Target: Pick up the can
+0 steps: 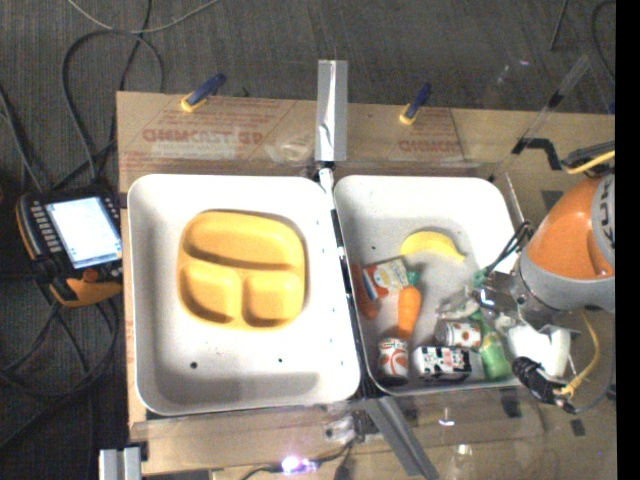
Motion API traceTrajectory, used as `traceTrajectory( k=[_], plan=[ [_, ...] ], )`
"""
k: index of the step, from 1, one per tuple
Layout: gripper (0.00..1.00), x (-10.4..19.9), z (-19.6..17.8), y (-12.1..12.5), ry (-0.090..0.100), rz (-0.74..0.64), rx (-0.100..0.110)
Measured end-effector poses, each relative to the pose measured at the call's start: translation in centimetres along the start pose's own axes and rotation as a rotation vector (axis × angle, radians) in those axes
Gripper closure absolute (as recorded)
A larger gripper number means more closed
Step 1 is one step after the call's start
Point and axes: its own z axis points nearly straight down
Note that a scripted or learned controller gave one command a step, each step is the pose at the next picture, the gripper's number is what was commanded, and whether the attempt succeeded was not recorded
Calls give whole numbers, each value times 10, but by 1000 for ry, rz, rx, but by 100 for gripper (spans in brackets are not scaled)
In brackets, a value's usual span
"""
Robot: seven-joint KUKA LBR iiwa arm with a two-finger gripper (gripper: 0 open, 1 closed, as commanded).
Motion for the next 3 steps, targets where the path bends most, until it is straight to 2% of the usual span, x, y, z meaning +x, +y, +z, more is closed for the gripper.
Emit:
traceTrajectory(
  k=[1, 2, 3],
  plan=[
    [100, 0, -10, 1, -3, 0, -3],
    [100, 17, -159, -8, -12, -430, 7],
    [0, 17, -159, -8, -12, -430, 7]
  ],
)
